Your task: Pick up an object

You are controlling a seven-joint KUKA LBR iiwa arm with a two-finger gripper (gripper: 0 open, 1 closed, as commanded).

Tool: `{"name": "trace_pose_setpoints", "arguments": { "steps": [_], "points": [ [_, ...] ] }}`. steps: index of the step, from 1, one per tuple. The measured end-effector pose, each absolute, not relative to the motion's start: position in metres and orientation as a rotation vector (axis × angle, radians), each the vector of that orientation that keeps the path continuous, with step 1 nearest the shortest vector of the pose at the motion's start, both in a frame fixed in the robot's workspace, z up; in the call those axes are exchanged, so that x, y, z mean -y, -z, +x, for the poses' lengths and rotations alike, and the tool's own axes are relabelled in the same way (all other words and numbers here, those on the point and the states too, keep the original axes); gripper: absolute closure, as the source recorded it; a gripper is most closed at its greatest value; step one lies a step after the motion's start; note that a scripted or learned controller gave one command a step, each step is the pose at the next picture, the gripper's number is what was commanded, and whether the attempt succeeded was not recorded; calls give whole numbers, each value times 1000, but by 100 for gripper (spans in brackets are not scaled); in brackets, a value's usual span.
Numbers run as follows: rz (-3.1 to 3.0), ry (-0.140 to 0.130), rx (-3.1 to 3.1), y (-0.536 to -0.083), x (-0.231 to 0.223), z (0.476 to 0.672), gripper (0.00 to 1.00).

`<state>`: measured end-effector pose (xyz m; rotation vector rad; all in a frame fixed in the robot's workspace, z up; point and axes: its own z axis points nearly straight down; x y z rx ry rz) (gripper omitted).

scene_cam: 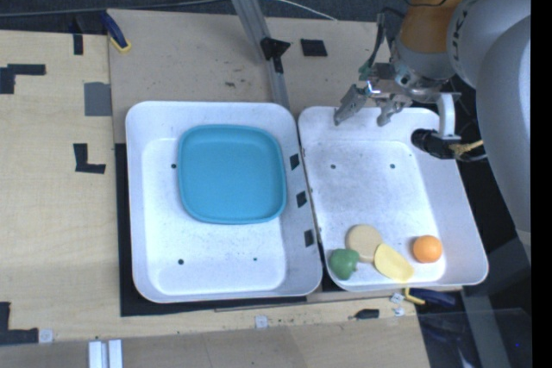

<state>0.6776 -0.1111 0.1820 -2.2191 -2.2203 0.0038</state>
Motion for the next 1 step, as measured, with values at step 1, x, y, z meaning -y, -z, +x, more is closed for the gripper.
{"name": "trace_pose_setpoints", "arguments": {
  "steps": [1],
  "points": [
    [-2218, -5, 2220, -119, 112, 680, 0]
  ]
}}
